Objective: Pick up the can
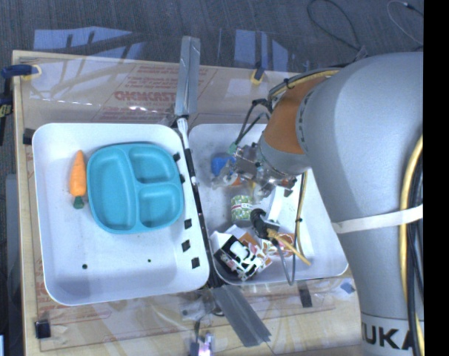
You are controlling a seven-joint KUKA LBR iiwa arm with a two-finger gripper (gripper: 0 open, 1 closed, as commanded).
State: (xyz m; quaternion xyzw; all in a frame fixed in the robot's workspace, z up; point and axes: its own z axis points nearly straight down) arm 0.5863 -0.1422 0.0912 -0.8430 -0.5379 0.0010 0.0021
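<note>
Your tool (248, 170) sits low in the right bin (322, 262), under the arm's orange band; you cannot tell how it is set. The can (241, 208), green-labelled, lies just below the tool in that bin, with a black-and-white packet (239, 256) nearer the front. In the left bin (69, 273) you have a blue tray (134, 187) with a carrot (78, 178) beside it

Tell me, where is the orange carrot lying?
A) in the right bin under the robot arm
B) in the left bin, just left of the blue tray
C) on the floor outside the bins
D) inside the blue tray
B: the carrot lies on the white floor of the left bin, right beside the left edge of the blue tray, not in any of its compartments.
</note>
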